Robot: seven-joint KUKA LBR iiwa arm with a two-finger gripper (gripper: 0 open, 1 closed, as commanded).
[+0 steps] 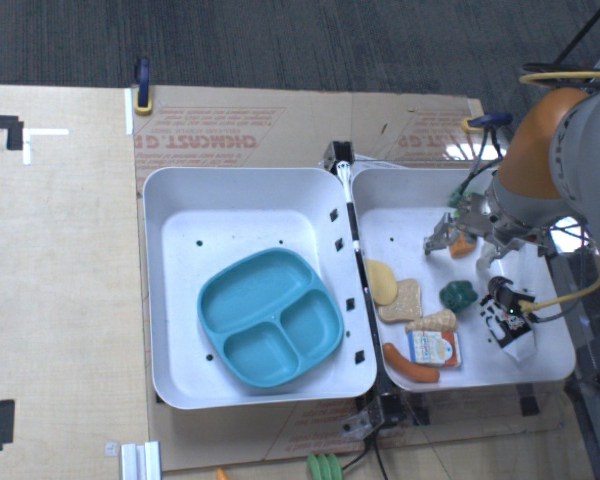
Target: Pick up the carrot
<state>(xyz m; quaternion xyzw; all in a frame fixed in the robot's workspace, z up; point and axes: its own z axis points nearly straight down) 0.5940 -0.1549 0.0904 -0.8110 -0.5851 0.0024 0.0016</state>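
Nearest to us in the right-hand shallow white bin [540, 368] lies a reddish-orange sausage [410, 364], touching a small carton printed red and blue [433, 347]. Just beyond them sit a beige crusty piece [435, 320] and a pale slice of bread [401, 301]. A rounded pale-yellow food item [382, 281] touches the slice on its far side, close to the wall shared by the 2 bins. A dark green lumpy object [458, 294] rests just right of the bread. In the left-hand shallow white bin [180, 208] we see a light blue plastic plate with 3 compartments [270, 318]. Farther back in the right bin is the small orange carrot [462, 246], between the 2 metal fingers [440, 239] of the grey arm [570, 158]. The jaws stand wide, 1 finger on each side of the carrot; we cannot tell whether either touches it. Farthest, a blue and yellow clamp [142, 86] sits at the edge of the brown cardboard sheet [240, 133] on the tabletop [50, 268].
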